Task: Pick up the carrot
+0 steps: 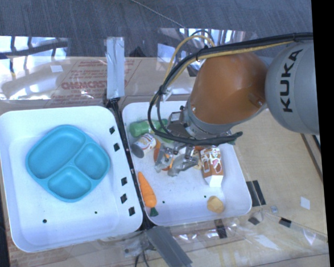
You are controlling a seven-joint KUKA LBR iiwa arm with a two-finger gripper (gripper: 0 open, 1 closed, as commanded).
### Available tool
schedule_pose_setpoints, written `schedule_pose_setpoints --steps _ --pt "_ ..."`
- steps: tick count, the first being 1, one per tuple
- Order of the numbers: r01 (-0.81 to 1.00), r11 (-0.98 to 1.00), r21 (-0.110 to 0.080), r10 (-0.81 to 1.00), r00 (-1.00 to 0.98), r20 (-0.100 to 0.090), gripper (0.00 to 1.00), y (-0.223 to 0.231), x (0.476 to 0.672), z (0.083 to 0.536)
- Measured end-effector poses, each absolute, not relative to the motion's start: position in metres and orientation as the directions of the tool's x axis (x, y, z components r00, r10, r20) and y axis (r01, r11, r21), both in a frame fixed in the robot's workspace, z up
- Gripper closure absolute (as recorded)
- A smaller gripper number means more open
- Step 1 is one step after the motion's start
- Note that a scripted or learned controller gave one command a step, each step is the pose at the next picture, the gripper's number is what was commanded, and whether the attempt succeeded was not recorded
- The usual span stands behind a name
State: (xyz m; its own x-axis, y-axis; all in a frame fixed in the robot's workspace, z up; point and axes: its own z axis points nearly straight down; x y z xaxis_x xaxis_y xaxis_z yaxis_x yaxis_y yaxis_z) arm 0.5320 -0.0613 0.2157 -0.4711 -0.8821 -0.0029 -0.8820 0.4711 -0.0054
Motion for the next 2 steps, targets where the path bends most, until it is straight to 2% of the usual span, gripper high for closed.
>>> schedule_pose_setpoints --steps 1,2 --pt "-0.762 0.648 0.0 -0.762 -0.648 -0.002 1.0 -0.008 0.544 0.228" --pt "-0.973 0.23 -0.004 -0.973 -0.23 -0.001 1.0 -0.023 0.525 0.286"
